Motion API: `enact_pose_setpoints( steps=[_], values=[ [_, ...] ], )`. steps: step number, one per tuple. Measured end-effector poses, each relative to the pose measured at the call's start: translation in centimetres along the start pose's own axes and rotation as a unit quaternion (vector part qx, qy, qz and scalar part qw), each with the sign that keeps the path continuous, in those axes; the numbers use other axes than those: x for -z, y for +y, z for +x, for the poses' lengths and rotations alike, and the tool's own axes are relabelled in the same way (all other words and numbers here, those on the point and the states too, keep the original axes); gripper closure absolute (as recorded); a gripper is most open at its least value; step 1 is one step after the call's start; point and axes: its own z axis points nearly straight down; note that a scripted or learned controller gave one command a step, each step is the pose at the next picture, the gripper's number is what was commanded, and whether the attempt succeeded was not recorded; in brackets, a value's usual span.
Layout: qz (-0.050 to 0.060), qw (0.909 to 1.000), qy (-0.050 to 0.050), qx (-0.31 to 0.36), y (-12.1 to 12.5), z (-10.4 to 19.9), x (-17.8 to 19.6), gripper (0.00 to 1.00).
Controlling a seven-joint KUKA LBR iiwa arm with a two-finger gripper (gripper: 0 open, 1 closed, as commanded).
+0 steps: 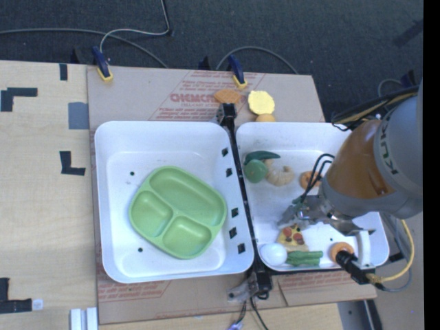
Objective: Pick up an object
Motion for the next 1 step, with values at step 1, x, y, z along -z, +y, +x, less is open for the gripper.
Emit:
enact_pose_setpoints(
  steps=[1],
  values=[
    [0.004, 1.0000, 0.002, 0.001, -0.14, 8.19, 8.80, 1.00]
  ],
)
